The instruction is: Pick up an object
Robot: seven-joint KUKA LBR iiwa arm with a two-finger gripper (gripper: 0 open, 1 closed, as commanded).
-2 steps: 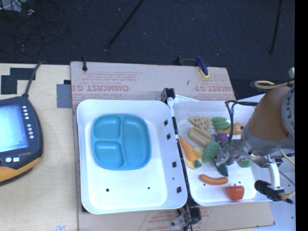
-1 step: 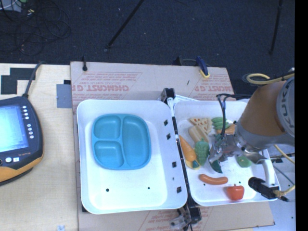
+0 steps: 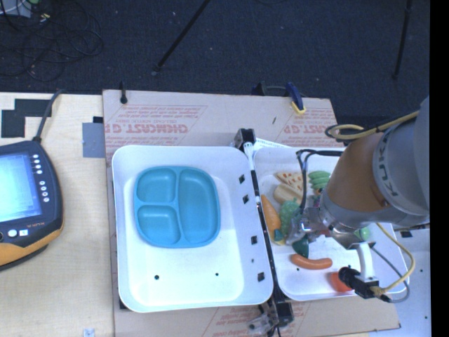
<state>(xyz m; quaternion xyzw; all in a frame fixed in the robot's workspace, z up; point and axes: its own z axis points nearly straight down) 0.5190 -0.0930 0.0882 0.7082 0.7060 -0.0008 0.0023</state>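
A small dark-green plastic toy (image 3: 300, 247), lying in the right white bin (image 3: 393, 286) just above the orange-red toy sausage (image 3: 311, 262), is judged not yet lifted.

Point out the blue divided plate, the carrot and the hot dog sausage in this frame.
blue divided plate (image 3: 177, 207): camera view, on the ridge between its compartments.
carrot (image 3: 271, 214): camera view, middle of its orange body.
hot dog sausage (image 3: 311, 262): camera view, middle of its length.

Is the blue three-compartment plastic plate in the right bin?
No, the blue three-compartment plastic plate lies in the left white bin.
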